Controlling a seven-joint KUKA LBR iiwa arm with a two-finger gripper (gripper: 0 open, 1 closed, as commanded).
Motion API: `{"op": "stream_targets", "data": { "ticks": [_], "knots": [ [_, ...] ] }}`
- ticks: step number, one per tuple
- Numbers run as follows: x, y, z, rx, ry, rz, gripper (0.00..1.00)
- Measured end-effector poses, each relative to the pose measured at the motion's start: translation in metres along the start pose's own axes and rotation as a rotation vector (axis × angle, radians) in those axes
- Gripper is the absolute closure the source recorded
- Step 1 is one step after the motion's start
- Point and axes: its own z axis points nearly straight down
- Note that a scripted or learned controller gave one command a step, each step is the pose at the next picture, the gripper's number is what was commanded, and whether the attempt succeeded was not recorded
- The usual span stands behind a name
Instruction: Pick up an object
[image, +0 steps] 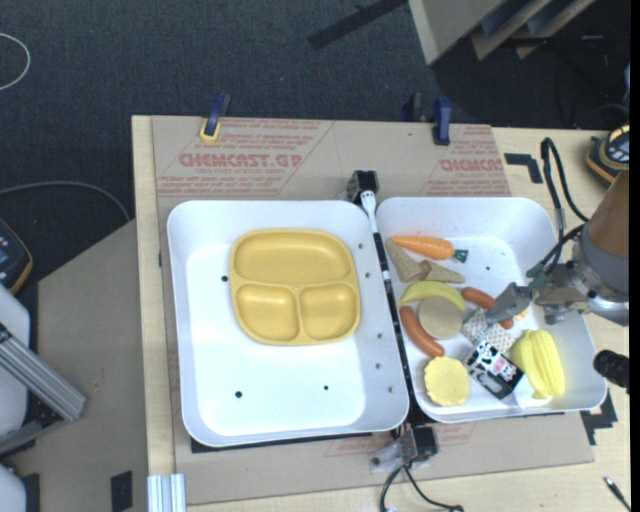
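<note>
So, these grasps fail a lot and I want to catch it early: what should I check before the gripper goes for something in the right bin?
1. Gripper over the right bin: ok.
2. Something between its fingers: cannot tell.
3. Target free of neighbours: not ok; banana, sausage, round cookie and patterned piece crowd together.
4. Easier targets: ok; carrot and corn cob lie more apart.
5. Yellow divided plate lies flat in the left bin: ok.

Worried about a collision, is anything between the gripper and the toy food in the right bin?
Nothing visible: the gripper hangs directly over the crowded food pile, close beside the corn and the sausage.
</note>
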Motion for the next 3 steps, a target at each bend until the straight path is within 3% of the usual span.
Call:
{"op": "stream_targets", "data": {
  "ticks": [1,2,3],
  "knots": [
    [0.000,0.003,-0.007,-0.014,-0.003,-0.004,0.00],
    [-0.001,-0.002,0.056,-0.006,0.000,-0.003,0.00],
    [-0.001,0.000,0.107,-0.016,-0.004,-0.003,0.00]
  ]
}}
